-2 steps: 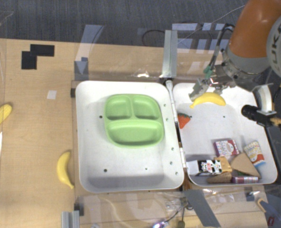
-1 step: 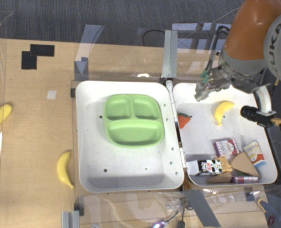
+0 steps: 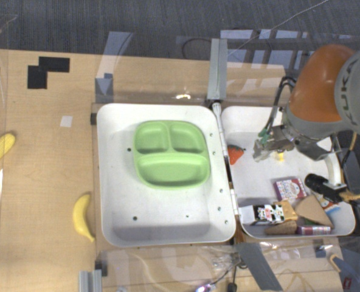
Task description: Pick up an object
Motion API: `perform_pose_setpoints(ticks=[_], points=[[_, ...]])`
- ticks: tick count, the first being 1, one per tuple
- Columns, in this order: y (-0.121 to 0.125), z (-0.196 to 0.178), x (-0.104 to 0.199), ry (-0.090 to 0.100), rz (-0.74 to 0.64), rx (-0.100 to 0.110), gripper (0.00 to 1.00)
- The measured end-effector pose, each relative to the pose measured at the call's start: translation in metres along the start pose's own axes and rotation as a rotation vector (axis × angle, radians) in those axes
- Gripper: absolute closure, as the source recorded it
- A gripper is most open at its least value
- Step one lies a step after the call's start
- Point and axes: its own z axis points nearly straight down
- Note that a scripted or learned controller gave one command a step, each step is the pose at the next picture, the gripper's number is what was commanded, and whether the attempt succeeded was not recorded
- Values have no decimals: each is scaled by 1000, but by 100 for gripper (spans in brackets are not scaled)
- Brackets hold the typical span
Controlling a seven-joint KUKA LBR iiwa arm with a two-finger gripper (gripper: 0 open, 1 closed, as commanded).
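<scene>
While the grey arm with its orange band reaches in from the right edge of the frame, the claw hangs over the upper part of the right bin; whether it is clenched or released I cannot tell. A small red object lies just left of it, by the bin's left wall. A green divided plate sits in the left bin.

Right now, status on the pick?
Gripper low over right bin, nothing visibly held. Small red object just beside it, near the divider. Other items piled at bin's front edge.
</scene>
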Motion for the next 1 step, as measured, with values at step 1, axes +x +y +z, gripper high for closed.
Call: perform_pose_setpoints(ticks=[1], points=[[-49,78,-55,0,62,1,100]])
